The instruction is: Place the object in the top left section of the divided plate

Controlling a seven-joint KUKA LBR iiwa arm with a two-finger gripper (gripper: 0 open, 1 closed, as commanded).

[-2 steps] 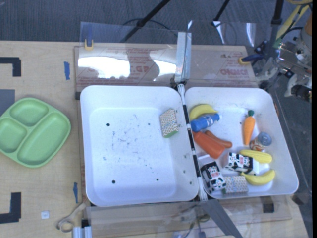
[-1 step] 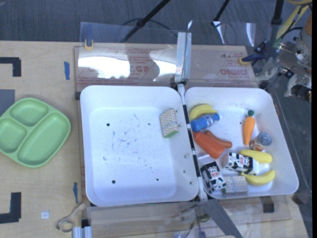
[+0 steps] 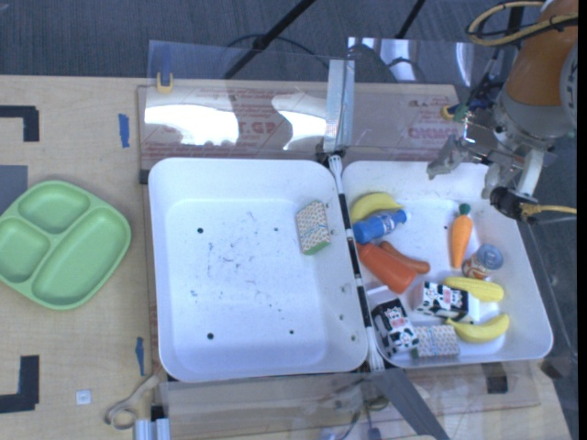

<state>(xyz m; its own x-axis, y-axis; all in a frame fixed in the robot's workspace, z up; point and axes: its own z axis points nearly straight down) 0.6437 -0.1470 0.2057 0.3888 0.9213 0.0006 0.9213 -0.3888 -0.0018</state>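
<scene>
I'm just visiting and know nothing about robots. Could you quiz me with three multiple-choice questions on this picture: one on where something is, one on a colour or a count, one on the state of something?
1. Where does the divided plate lie?
A. inside the right bin
B. on the wooden bench, left of both bins
C. under the arm

2. What colour is that plate?
A. green
B. red
C. white

3. How does the sponge stand with respect to the task?
A. it lies on the plate
B. it hangs from the arm
C. it lies in the left bin, near its right wall

Answers: 1 B, the plate sits on bare wood at the far left. 2 A, it is light green throughout. 3 C, the sponge rests on the bin floor.
</scene>
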